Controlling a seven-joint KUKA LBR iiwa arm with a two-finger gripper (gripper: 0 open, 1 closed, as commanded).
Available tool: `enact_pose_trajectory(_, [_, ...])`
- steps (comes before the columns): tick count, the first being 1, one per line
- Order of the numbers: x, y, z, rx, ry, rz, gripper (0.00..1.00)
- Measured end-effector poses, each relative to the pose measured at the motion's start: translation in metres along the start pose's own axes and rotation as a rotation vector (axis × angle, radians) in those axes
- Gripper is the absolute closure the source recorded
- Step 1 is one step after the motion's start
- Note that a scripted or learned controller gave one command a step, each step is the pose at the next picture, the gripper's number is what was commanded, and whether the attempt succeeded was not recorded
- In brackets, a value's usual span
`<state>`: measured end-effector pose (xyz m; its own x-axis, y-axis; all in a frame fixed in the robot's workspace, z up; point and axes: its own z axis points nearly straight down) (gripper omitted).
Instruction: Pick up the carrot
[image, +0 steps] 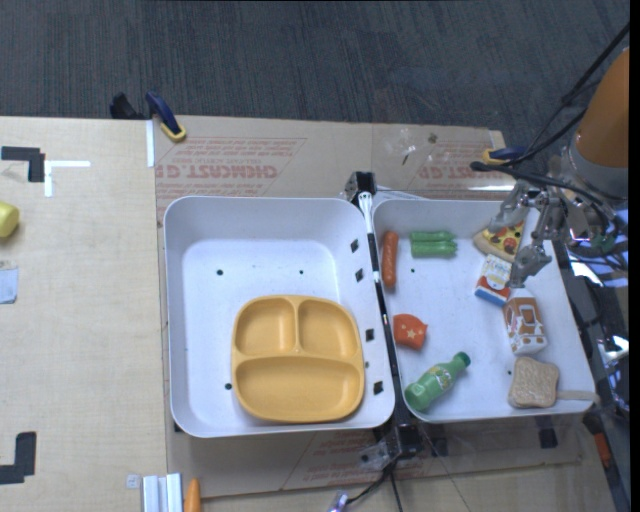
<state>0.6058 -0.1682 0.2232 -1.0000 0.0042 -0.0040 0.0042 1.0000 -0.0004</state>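
Observation:
The carrot is a slim orange stick lying lengthwise in the right bin, close against its left wall at the back. My gripper hangs over the bin's back right part, above a pizza slice toy and a small blue-and-white box. It is well to the right of the carrot and apart from it. Nothing shows held in it.
The right bin also holds a green vegetable beside the carrot, a red piece, a green bottle, a printed carton and a bread slice. A yellow divided plate sits in the left bin.

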Motion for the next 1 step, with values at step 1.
enact_pose_trajectory(1, [0.0722, 0.0179, -0.143, 0.001, -0.003, -0.057, 0.0])
